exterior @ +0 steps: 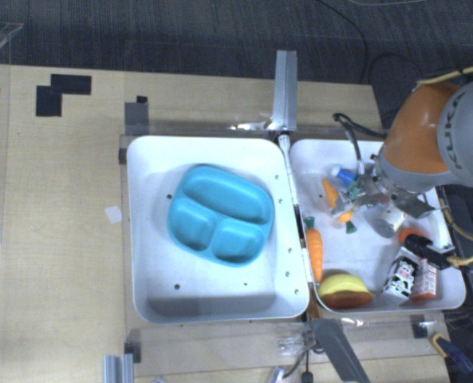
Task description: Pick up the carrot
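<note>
Right bin (456,298): clutter around carrot (315,254).
Yellow-red fruit (344,289) just beside its tip; orange, green-topped; end effector (354,202) state indiscernible.

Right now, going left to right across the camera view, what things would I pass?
Blue divided tray → carrot → yellow and red fruit → small printed carton.

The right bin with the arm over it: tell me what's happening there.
A grey and orange KUKA arm reaches in over the right bin, its gripper down among small items near the bin's upper middle. The carrot it is meant to pick up lies apart from the gripper, along the bin's left wall, above a yellow and red fruit. The left bin holds a blue divided plate.
</note>
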Robot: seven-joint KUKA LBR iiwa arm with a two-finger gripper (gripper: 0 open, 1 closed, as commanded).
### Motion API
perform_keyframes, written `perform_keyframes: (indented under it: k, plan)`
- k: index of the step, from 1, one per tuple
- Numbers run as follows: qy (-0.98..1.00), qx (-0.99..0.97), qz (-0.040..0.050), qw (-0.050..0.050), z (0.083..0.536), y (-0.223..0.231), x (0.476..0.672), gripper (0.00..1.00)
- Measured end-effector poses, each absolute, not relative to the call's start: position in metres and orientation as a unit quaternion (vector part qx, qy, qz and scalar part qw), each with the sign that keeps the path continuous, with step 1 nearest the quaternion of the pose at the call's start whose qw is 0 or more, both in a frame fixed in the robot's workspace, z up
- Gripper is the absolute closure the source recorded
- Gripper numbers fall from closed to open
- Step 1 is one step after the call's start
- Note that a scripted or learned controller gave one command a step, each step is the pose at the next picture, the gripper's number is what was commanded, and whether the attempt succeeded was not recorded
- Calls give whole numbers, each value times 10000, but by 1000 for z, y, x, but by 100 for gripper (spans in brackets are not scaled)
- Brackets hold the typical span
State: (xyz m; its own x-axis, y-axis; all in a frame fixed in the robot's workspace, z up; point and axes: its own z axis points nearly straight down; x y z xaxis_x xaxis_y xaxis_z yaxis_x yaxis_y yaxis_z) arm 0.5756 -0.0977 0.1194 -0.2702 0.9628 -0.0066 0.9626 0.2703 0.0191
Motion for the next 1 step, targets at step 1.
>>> perform_keyframes:
  k: [1]
  plan:
    - [8094,5872,20,27,205,-20,646,100]
